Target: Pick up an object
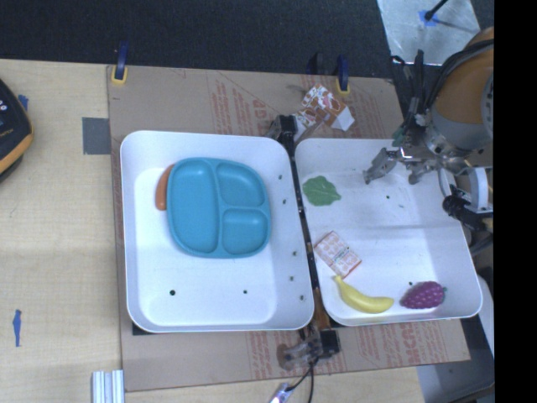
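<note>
The right bin (445,225) holds a green leaf-shaped piece (320,191) near its left wall. A small patterned packet (337,254) lies further forward, with a yellow banana (363,298) and a purple bunch of grapes (423,295) along the front edge. My gripper (397,170) hangs over the back part of this bin, to the right of the green piece and apart from it. Its fingers (376,168) are spread open and nothing sits between them.
The left bin (143,250) carries a blue divided plate (220,206) with an orange item (161,190) poking out at its left side. A crumpled wrapper (323,107) lies behind the bins. A yellow and black device (13,133) sits at the far left.
</note>
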`<action>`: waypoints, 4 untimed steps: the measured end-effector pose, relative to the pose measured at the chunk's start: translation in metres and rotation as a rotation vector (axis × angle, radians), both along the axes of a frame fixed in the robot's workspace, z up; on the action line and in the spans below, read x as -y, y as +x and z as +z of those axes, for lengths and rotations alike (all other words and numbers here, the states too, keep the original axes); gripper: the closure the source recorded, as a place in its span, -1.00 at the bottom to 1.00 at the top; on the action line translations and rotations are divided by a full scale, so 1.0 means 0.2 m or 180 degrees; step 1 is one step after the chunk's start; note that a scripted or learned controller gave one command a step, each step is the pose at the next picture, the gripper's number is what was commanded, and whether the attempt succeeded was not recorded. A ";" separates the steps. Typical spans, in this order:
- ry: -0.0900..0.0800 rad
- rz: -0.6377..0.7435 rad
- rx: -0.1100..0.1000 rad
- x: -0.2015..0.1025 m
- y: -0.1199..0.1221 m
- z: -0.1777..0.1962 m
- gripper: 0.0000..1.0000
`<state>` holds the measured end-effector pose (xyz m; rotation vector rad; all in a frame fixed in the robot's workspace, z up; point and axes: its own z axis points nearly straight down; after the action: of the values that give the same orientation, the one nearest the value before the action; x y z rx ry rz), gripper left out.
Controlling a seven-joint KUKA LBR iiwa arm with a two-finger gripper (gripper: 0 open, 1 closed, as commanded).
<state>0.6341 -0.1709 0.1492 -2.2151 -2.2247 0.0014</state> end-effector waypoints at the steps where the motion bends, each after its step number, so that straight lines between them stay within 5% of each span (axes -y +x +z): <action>1: -0.0003 0.0006 -0.0004 -0.27 -0.37 0.22 -1.00; 2: -0.0006 -0.0006 -0.0001 0.07 -0.23 -0.01 -1.00; 3: -0.0002 -0.0001 -0.0001 0.06 0.11 -0.12 -1.00; 4: -0.0005 0.0000 -0.0002 0.06 -0.42 0.12 -1.00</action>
<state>0.5505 -0.1836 0.1739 -2.2157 -2.2250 0.0040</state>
